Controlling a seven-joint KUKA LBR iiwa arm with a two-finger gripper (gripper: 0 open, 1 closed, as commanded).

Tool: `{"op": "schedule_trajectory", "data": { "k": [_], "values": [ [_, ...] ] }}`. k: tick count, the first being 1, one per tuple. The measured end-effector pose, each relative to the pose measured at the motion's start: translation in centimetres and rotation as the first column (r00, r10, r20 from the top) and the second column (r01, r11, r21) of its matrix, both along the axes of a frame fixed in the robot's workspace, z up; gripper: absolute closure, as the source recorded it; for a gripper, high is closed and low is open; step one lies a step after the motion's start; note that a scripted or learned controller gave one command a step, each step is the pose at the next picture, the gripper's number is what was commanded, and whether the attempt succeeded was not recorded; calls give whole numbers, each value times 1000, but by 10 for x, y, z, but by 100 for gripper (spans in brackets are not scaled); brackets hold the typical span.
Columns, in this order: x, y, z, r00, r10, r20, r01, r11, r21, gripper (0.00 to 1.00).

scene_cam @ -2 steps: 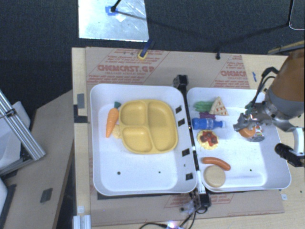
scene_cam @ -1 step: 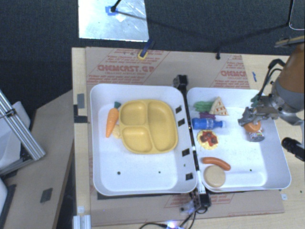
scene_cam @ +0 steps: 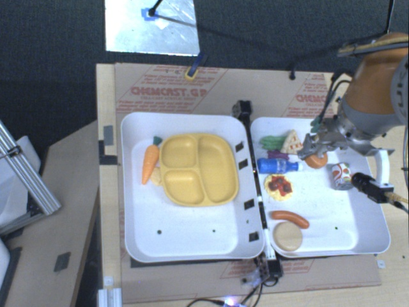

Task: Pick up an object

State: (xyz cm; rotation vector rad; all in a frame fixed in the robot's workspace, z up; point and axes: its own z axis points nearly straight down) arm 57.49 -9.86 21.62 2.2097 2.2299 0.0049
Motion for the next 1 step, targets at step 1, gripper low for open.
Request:
{"op": "schedule_trajectory", "data": {
  "k": [1],
  "values": [
    [27,33,18,1000,-1,2,1,1000,0,100]
  ]
}}
